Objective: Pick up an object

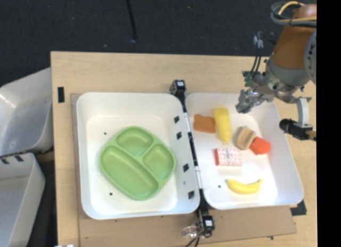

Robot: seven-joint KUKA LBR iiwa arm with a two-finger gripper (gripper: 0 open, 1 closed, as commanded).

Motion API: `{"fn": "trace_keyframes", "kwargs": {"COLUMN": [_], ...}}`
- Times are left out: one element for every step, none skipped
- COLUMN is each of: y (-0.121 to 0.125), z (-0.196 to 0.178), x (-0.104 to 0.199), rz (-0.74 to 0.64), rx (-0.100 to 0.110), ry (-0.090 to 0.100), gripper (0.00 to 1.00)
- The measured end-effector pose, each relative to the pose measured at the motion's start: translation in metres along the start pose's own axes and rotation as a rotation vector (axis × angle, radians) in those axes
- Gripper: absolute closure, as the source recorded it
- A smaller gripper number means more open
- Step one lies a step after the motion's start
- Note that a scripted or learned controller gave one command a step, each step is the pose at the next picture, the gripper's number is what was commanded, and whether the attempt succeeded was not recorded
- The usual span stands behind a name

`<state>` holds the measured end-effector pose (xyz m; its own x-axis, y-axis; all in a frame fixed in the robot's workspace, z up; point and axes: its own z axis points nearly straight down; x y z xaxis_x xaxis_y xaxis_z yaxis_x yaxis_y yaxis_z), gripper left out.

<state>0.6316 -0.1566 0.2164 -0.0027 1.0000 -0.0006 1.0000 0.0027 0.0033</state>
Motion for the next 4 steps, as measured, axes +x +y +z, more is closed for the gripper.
{"fn": "trace_keyframes", "kwargs": {"y": [-0.014,-0.024,-0.038,-0.045], "z": [0.004,0.008,-0.004,-0.022], "x": [0.050,0.100,0.159,0.209], "rz": [-0.002,-0.003,-0.005,-0.005], "rx": [0.004,0.004,0.003,0.001], "ry": [0.000,0.001,0.003,0.003], "gripper": [1.00,1.00,1.00,1.00]}}
